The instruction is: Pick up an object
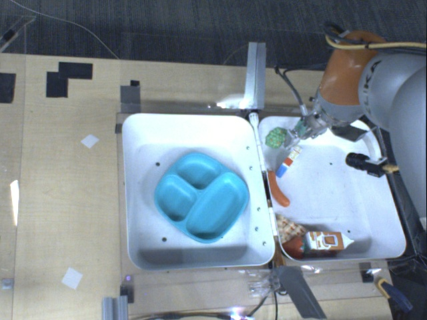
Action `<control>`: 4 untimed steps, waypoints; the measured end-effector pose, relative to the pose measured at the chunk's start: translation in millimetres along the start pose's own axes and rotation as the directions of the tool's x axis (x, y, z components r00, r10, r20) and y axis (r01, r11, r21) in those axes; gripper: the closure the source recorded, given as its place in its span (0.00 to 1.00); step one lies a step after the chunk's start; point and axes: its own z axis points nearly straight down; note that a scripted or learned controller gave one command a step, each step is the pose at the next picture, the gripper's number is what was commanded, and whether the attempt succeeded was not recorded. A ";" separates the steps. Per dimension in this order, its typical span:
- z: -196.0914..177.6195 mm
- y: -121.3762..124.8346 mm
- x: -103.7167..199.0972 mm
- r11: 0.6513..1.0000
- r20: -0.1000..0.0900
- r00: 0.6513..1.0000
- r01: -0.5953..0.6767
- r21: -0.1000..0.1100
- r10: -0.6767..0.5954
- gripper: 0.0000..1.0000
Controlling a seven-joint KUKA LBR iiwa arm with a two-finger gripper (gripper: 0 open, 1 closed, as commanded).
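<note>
Brown carton (328, 241) lying flat at near wall of right bin (373, 199) | red sausage (278, 191) along divider | gripper (301, 131) low at far corner, just beside green broccoli-like piece (276, 137), likely target | finger opening: cannot tell | blue divided tray (202, 196) in left bin (137, 179), untouched

The bench (60, 199) was viewed by one fixed camera from above at a slant, far enough off for both white bins, the left bin (137, 179) and the right bin (373, 205), to be framed whole, while the arm (393, 85) was seen entering from 2 o'clock.
</note>
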 end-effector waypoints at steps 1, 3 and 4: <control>1.0 -1.3 1.0 1.000 -0.005 1.000 0.001 0.006 -0.001 0.00; -1.9 1.7 -2.3 0.998 0.006 0.998 0.064 0.002 -0.064 1.00; -0.1 1.7 3.2 0.997 -0.009 0.998 0.070 0.012 -0.070 0.00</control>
